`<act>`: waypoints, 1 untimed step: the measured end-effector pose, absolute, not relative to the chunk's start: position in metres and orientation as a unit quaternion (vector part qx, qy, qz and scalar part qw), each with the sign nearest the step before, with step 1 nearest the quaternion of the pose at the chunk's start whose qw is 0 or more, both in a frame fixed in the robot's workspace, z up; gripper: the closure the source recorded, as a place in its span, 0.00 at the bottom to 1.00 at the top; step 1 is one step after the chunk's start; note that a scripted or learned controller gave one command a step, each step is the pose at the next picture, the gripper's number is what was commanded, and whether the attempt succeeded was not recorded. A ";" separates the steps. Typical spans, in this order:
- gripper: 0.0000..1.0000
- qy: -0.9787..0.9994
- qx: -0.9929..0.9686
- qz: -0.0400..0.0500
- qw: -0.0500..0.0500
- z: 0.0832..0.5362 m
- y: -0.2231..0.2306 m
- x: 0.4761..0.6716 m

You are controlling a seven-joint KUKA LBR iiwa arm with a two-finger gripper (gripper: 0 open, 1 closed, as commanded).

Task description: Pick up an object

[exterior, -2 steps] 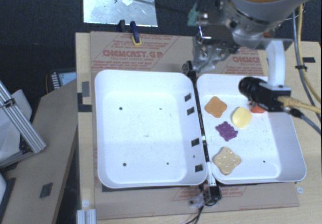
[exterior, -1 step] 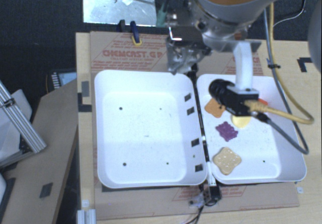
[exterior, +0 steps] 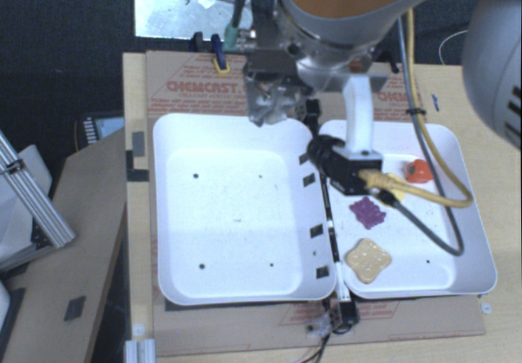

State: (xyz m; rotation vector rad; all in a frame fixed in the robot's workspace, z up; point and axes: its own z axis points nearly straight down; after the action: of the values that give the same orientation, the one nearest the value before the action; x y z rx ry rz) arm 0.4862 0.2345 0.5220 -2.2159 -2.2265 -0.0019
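Three small things lie in the right bin (exterior: 469,267): an orange-red piece (exterior: 418,171) at its far side, a purple lumpy piece (exterior: 367,211) near the middle, and a tan biscuit-shaped piece (exterior: 368,260) toward the front. My gripper (exterior: 269,108) hangs high over the far rim of the left bin (exterior: 228,206), close to the divide between the bins. It is well apart from all three things. The wrist above it covers the gripper's upper part.
The two white bins sit side by side on a cardboard sheet (exterior: 196,84) on the bench. A yellow cable (exterior: 432,190) loops over the right bin. Metal rails (exterior: 33,198) stand off the bench at the left.
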 end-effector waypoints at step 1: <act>0.00 -0.709 -0.705 -0.001 0.000 0.522 0.234 0.486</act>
State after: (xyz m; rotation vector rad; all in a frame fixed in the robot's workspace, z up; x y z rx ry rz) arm 0.4863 0.2343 0.5221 -2.2162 -2.2265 -0.0021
